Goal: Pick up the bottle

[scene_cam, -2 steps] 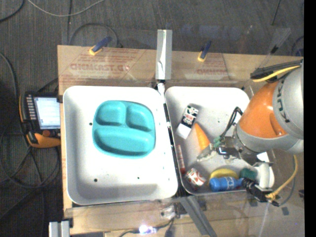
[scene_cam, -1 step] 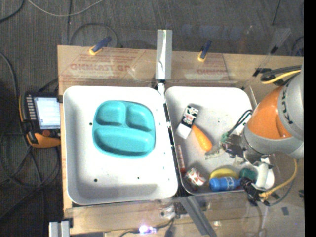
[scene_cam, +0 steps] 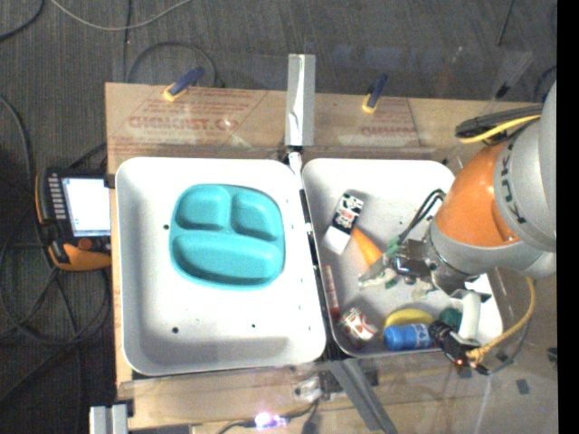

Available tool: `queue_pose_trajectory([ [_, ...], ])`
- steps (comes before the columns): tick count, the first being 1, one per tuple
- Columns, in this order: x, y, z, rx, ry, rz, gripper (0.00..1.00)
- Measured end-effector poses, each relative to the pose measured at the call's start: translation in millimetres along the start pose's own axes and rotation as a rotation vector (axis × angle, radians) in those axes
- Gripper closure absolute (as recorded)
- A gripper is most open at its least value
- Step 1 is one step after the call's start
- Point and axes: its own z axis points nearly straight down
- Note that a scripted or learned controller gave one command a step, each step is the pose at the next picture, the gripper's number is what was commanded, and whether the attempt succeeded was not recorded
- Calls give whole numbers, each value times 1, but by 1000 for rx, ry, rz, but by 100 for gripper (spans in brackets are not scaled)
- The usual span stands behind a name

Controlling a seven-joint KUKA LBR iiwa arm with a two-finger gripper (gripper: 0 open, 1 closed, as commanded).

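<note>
Table: two white bins [scene_cam: 136, 242] side by side.
Left bin: teal tray [scene_cam: 228, 235].
Right bin: blue bottle [scene_cam: 409, 335] near front wall.
Pincer [scene_cam: 384, 272]: mine, above bottle, fingers apart, holding nothing.

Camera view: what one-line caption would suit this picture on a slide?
Arm's gripper hangs over the cluttered right bin near the blue bottle; a teal tray lies in the left bin.

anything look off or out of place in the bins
Nothing looks spilled or broken. The right bin is a jumble: the blue bottle lies on its side at the front wall, packed between a small can and a yellow item. The left bin holds a teal divided tray, set slightly askew.
</note>
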Motion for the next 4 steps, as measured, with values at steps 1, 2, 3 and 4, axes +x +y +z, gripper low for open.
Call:
queue_pose_trajectory([
  [1,-47,15,43,-11,5,223,0],
  [2,-60,21,43,-16,8,451,0],
  [3,9,-2,-137,-4,-3,880,0],
  [4,-41,9,-160,-2,-4,942,0],
])
